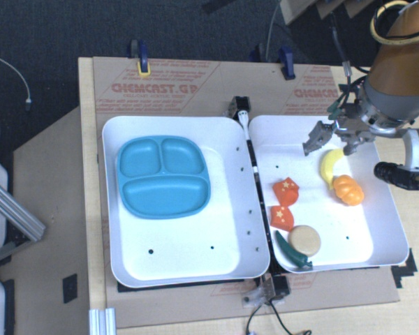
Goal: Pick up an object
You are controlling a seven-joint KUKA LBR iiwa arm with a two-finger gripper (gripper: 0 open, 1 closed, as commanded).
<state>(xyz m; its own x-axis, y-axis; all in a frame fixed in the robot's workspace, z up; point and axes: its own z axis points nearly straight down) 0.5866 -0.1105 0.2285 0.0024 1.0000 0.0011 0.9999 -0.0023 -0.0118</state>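
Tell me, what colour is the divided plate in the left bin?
The divided plate is light blue, seen clearly in the camera view.

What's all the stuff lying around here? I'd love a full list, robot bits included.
Bins: two, white, side by side on the bench.
Plate: one, blue, three compartments, in the left bin.
Lemon: one, yellow, right bin, just below the jaws.
Orange fruit: one, orange, right bin, touching the lemon.
Red pieces: two, red, middle of the right bin.
Beige round: one, beige, front of the right bin.
Green piece: one, dark green, beside the beige round.
Clamps: two, blue, at the bench's far edge.
Arm: one, grey with orange band, from the right.
Gripper: one, open, above the right bin.
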